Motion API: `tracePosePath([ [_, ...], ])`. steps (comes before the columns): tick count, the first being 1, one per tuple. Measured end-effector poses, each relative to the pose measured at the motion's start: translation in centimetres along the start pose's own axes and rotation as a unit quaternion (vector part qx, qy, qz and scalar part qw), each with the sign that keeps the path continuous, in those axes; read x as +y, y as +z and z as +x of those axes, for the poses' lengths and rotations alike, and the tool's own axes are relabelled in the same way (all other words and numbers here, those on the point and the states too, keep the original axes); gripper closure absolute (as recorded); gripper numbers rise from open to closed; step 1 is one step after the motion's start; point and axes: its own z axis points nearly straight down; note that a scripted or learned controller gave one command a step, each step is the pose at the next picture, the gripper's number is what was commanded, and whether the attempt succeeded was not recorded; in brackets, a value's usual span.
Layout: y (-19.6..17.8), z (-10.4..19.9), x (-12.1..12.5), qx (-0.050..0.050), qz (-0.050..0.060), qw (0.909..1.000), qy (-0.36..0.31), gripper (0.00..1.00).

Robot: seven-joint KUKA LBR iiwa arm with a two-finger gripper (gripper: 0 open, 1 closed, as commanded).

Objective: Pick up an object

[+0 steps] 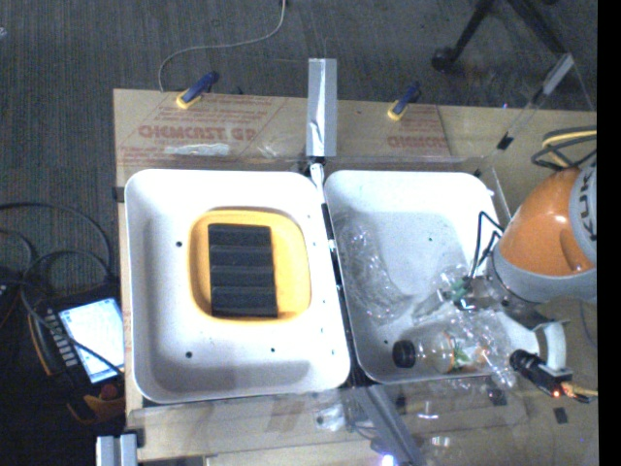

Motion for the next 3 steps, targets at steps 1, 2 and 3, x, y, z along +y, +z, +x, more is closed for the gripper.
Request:
tracePosePath([
  [1,0.4,-3.0,10.7,0.002,-0.004,0.9897,0.143,0.0],
  [2,-10.6,-2.4,7.4,-0.002,0.003,0.9936,0.113,0.0],
  [3,-15.1,3.5,3.9,0.0,0.003,0.9954,0.095,0.0],
])
